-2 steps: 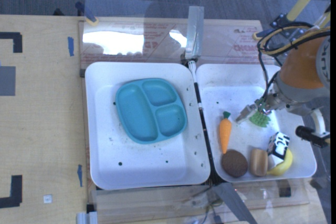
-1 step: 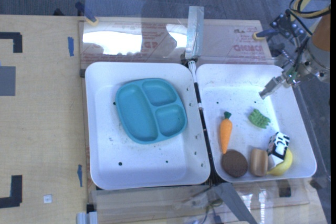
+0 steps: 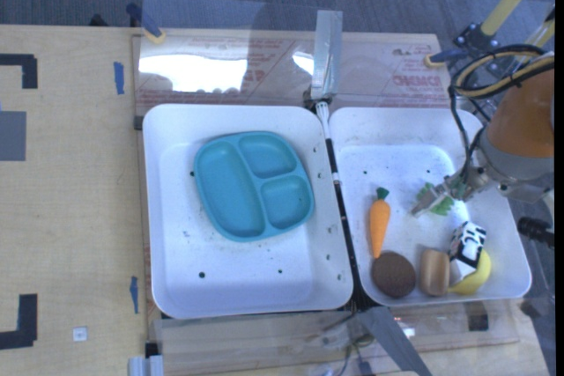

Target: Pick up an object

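In the right bin [image 3: 401, 152] lie an orange toy carrot [image 3: 379, 224] with a green top, a dark brown round piece [image 3: 394, 274], a tan piece [image 3: 433, 271], a yellow banana [image 3: 473, 276] and a black-and-white toy [image 3: 466, 242] on top of the banana. A small green and white item [image 3: 451, 206] sits right at my gripper [image 3: 432, 201]. The gripper hangs low over the bin's right half, up and to the right of the carrot. The arm's grey wrist and orange band [image 3: 524, 123] come in from the right.
The left bin [image 3: 176, 277] holds a blue divided plate [image 3: 254, 185]. A ridge [image 3: 335, 189] separates the two bins. A clear panel [image 3: 229, 57] stands behind them. Cables [image 3: 480, 70] hang by the arm at the upper right.
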Controlling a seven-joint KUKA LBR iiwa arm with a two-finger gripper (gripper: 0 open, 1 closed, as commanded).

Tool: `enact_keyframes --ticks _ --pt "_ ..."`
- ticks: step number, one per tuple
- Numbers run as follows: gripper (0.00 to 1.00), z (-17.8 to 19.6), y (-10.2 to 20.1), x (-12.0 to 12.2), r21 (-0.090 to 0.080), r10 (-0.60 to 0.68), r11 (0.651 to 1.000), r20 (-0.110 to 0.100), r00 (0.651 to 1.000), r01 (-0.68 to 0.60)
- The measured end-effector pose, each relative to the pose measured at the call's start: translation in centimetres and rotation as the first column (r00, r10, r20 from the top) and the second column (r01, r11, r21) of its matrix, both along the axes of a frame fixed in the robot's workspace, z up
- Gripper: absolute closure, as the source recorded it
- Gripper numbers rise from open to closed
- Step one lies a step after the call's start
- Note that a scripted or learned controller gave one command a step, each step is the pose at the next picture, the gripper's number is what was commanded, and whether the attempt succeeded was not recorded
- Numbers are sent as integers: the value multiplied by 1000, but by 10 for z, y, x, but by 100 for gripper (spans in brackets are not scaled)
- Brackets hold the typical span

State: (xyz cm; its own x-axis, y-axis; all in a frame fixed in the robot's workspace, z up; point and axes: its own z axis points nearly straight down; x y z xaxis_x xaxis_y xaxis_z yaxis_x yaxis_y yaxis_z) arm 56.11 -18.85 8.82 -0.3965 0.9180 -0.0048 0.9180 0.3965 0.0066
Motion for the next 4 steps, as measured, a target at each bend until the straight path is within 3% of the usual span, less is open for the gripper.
enact_keyframes --ticks 1,2,3,4 --pt "100 11 -1 1 -1 -3 1000 5 1000 3" --pt "100 118 62 -9 2 -56 998 6 998 56" --pt "100 96 112 -3 3 99 995 -9 995 -99" --pt "100 97 165 14 1 253 968 -4 968 -253"
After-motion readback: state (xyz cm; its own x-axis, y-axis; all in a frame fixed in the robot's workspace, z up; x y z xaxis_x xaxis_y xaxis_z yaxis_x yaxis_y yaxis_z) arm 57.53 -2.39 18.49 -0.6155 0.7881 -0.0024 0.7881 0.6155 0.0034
